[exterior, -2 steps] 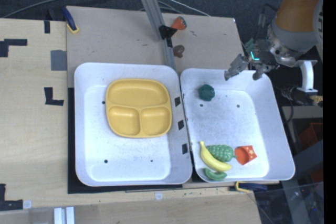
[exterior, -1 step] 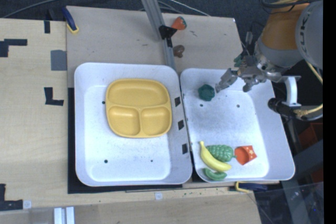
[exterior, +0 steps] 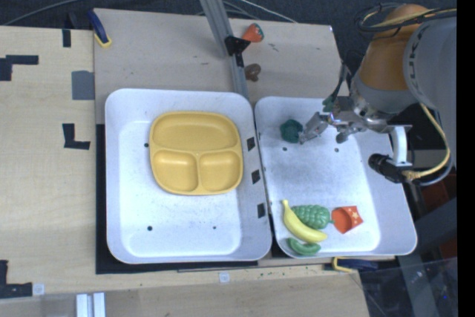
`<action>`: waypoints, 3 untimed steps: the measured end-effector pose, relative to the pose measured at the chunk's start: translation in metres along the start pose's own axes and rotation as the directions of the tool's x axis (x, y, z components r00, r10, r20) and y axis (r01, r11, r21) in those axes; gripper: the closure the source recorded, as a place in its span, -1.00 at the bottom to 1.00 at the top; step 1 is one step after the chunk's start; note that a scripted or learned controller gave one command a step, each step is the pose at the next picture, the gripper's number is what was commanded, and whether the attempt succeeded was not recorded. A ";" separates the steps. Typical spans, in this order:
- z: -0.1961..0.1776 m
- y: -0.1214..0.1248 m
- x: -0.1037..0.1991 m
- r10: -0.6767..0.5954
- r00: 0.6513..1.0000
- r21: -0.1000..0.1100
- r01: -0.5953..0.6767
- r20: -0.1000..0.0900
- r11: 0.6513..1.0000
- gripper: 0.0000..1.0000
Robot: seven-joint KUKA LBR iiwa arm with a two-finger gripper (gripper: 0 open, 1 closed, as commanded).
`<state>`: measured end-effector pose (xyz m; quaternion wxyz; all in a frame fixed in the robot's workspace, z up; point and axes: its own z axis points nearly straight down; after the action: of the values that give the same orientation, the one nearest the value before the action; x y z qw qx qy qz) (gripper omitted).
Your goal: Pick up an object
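We are hovering the gripper [exterior: 320, 127], fingers apart, beside the dark green object [exterior: 290, 131]; we are needing to centre over it before closing.

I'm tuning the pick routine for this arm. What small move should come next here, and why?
Probably a short slide toward the dark green object and down over it: the gripper sits just beside it at the right bin's far end, and nothing shows between its fingers.
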<state>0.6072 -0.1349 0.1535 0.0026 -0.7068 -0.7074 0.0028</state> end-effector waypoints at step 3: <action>-0.028 -0.007 0.011 -0.001 1.000 -0.012 0.001 0.000 1.000 1.00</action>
<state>0.6004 -0.1241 0.1810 -0.0019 -0.7065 -0.7077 -0.0013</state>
